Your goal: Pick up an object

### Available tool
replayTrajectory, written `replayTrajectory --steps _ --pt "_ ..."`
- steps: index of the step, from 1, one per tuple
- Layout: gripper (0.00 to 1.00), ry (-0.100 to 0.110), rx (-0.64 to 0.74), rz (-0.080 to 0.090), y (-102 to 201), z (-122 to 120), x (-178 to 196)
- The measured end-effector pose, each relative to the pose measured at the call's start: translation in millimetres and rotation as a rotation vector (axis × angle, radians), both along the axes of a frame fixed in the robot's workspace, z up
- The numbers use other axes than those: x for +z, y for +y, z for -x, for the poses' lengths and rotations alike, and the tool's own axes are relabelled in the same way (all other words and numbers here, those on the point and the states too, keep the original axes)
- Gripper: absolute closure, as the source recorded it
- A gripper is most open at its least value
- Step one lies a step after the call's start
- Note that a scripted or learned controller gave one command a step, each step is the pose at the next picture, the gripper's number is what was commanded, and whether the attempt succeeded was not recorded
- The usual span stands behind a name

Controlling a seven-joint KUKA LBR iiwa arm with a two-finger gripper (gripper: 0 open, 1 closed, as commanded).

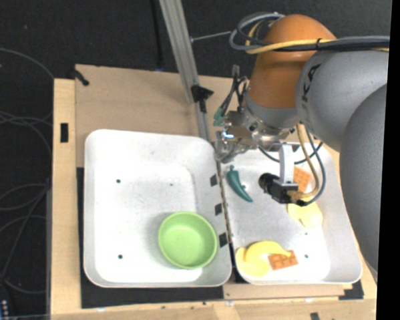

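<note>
My gripper (226, 149) hangs over the far end of the divider between the two bins, under the orange-banded wrist. Just below it, a teal curved object (239, 183) lies in the right bin (328, 263) close to the divider; I see a small gap between it and the gripper. A green bowl (188, 239) sits upright at the near right of the left bin (118, 185). A yellow object (258, 254) with an orange waffle-like piece (282, 260) on it rests at the near edge of the right bin.
A pale yellow piece (305, 214) and an orange piece (301, 178) lie in the right bin, partly behind the robot's cables. A slanted metal post (182, 55) rises behind the bins. The arm covers the right bin's far right corner.
</note>
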State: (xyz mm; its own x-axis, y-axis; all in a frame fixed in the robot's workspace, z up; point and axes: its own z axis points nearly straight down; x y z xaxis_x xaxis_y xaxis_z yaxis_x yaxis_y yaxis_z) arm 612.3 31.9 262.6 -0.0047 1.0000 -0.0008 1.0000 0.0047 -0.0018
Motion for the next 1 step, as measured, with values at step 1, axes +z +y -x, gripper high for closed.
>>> replayTrajectory --steps 1 --pt "1.00 -0.003 0.001 0.001 47.5 -10.2 -15.1"
